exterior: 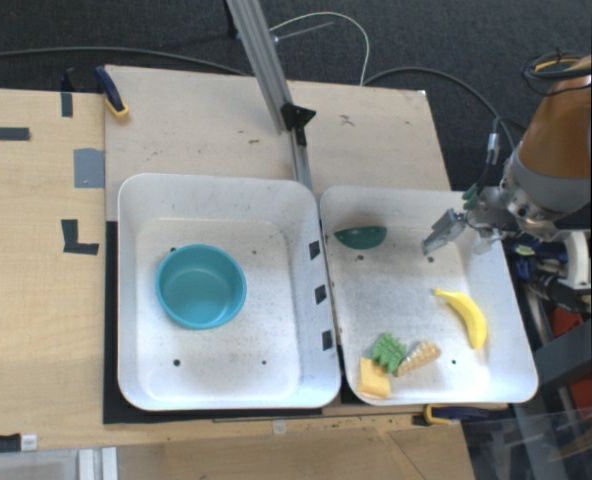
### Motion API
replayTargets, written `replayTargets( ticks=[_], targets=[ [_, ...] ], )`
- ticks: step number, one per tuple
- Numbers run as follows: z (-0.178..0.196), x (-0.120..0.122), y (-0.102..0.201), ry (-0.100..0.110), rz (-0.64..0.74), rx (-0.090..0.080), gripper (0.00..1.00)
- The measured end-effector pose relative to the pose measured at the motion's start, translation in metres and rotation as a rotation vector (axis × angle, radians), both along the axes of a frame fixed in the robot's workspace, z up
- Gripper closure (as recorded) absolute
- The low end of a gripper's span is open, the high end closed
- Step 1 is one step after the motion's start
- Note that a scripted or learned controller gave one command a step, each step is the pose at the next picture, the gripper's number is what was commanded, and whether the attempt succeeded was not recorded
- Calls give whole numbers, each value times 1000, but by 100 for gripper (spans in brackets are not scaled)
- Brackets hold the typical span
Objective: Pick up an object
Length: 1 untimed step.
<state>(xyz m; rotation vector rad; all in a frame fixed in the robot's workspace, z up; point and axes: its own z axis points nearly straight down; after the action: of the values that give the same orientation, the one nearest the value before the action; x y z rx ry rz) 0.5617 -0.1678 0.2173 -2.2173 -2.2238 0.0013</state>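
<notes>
While two shallow white plastic bins sit side by side on a pale wooden bench (36, 268), a round turquoise bowl (201, 286) rests upright in the left bin (136, 368), nearer its left wall, with speckled white floor around it. A grey metal pole (261, 53) slants down from the top of the view to the seam between the bins, and thin cables (346, 28) loop across the dark floor behind the bench. In the right bin (521, 378), a small dark green dish-like piece (361, 236) lies near the back left corner. Toward the front wall, a yellow wedge-shaped block (373, 380), a leafy green toy vegetable (387, 350) and a tan ridged toy food piece (419, 357) huddle close together, the green piece touching the other two. A yellow toy banana (465, 315) lies by itself to their right, angled toward the right wall and well apart from the dish. Above the right bin's back right area, the grey two-finger gripper (439, 238) points down and leftward, its jaws released and spread with nothing between them, hanging apart from the banana and from the green dish. Behind it, the arm's orange band (561, 138) rises at the right of the view.
</notes>
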Motion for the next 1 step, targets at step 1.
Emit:
replayTargets(
  ticks=[1],
  targets=[
    [0, 0, 0, 0, -1, 0, 0]
  ],
)
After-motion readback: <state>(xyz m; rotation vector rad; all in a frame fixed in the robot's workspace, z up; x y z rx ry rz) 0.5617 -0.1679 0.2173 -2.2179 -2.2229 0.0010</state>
